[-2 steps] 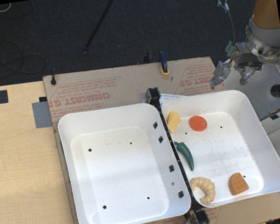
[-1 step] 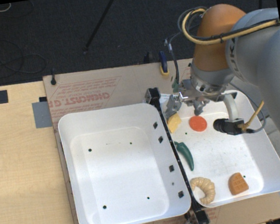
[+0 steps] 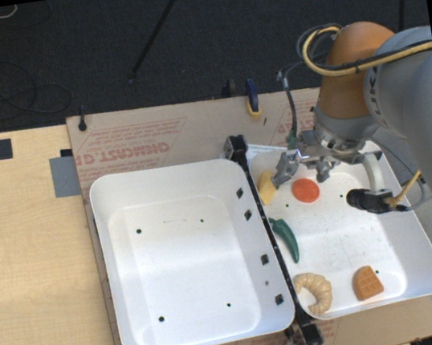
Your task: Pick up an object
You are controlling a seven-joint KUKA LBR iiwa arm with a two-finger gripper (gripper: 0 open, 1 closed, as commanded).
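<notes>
my gripper [image 3: 305, 168] hangs spread and unladen over the right bin [image 3: 427, 272], its wrist hiding the bin's far corner. five objects: red disc [image 3: 306, 190] just below my fingertips, yellow piece [image 3: 267, 189] beside, green pepper [image 3: 285, 239], croissant [image 3: 314, 291], orange block [image 3: 367, 283] nearer.

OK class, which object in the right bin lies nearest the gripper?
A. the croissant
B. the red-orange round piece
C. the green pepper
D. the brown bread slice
B. The red-orange round piece sits just below the gripper at the far end of the right bin, while the green pepper, croissant and brown bread slice lie farther toward the near edge.
</notes>
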